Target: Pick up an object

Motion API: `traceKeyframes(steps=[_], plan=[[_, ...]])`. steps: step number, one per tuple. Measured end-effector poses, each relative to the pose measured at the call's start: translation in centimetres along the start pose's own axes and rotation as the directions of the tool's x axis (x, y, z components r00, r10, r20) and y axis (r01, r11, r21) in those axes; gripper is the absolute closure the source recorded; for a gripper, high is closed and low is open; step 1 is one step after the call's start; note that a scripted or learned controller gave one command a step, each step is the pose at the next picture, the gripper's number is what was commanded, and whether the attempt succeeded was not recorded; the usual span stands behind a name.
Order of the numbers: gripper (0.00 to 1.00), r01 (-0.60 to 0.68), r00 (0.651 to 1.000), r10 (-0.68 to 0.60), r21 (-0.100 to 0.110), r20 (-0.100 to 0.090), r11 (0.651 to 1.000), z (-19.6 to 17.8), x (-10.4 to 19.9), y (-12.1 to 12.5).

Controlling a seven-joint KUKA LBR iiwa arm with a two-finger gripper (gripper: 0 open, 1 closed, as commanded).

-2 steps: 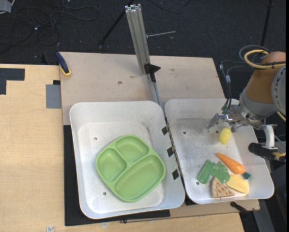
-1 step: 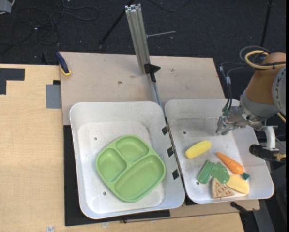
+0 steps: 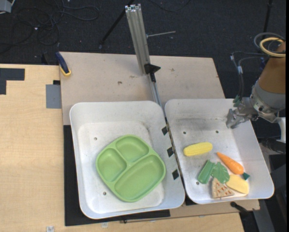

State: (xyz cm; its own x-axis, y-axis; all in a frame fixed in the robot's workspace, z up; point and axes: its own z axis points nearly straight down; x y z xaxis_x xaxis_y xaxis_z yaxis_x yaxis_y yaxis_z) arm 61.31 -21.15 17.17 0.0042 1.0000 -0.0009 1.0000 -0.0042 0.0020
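Note:
In the right bin (image 3: 197,111) lie a yellow corn cob (image 3: 198,149), an orange carrot (image 3: 230,163), a green toy vegetable (image 3: 212,172), a yellow wedge (image 3: 237,183) and a waffle-patterned slice (image 3: 221,190), crowded at the near right. My gripper (image 3: 234,118) hangs over the right bin's right rim, above and to the right of the corn, with nothing seen between its fingers. The arm comes in from the right edge.
The left bin (image 3: 86,112) holds a green divided plate (image 3: 130,167). A metal post (image 3: 140,37) rises behind the bins, with a clamp at its base. A blue and yellow tool (image 3: 63,64) lies at the bench's far left corner.

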Motion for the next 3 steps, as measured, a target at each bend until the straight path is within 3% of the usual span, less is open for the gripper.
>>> traceKeyframes(steps=[2,3], plan=[[1.00,0.007,1.000,-0.007,-0.001,0.000,1.000,-10.3,0.8,0.4],[1.00,0.008,1.000,-0.008,0.006,-0.003,1.000,-9.4,5.0,-2.1]])
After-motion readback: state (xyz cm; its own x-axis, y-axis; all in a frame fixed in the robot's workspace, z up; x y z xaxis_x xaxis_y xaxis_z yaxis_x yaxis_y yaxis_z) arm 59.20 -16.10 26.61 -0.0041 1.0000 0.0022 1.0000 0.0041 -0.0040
